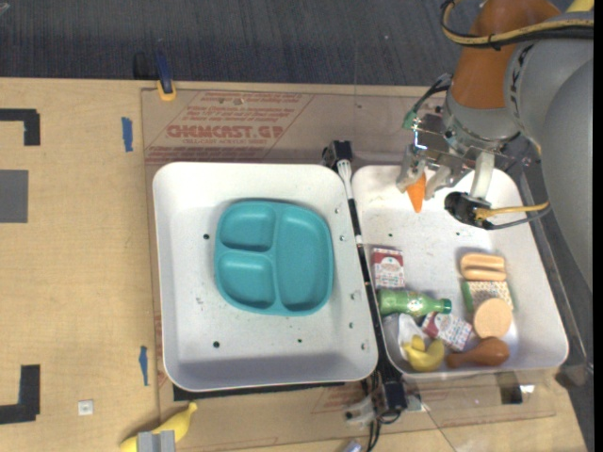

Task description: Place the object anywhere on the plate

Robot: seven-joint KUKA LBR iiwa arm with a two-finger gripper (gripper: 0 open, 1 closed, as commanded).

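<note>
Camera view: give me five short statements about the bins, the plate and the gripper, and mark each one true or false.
1. The teal divided plate lies in the left white bin. True.
2. A small orange carrot-shaped piece sits between the fingers of the gripper over the right white bin. True.
3. The plate carries a banana. False: its compartments hold nothing; the yellow toy banana lies in the right bin.
4. The green bottle stands upright. False: it lies on its side.
5. The gripper is above the plate. False: it is over the far end of the right bin.
</note>
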